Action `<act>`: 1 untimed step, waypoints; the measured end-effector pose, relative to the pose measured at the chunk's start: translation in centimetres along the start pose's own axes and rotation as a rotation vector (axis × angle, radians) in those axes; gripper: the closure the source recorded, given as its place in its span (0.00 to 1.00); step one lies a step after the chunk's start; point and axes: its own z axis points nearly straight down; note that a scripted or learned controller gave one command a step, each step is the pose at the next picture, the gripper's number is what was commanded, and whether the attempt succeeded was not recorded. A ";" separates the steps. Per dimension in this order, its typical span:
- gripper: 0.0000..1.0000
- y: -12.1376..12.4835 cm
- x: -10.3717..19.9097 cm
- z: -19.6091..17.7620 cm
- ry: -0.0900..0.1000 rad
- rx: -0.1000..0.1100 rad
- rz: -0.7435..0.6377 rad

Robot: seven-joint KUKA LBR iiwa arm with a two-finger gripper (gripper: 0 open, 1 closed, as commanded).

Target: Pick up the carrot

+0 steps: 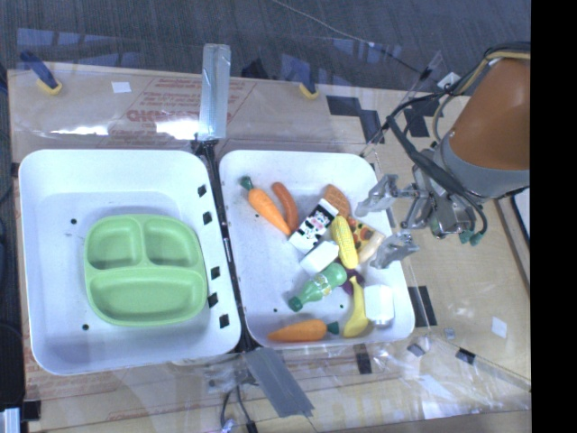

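Lowest in the right bin (270,165) lies a carrot (297,332); the gripper (386,224) hangs spread, unladen, over that bin's right rim.

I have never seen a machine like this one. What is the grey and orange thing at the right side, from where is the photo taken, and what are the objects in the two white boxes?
The photo comes from one fixed camera above the bench, looking down at a slant. The grey and orange thing is a robot arm reaching in from the right. At its end is a gripper with two metal fingers, spread open over the right bin's edge, with nothing between them.

The left bin holds a green divided plate. The right bin holds toy food: an orange carrot at the upper left, another carrot at the bottom edge, a green bottle, a corn cob, a banana and a black-and-white carton.
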 end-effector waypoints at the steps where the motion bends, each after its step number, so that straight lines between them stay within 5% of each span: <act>1: 0.00 3.2 -1.3 14.6 0.014 -0.006 0.006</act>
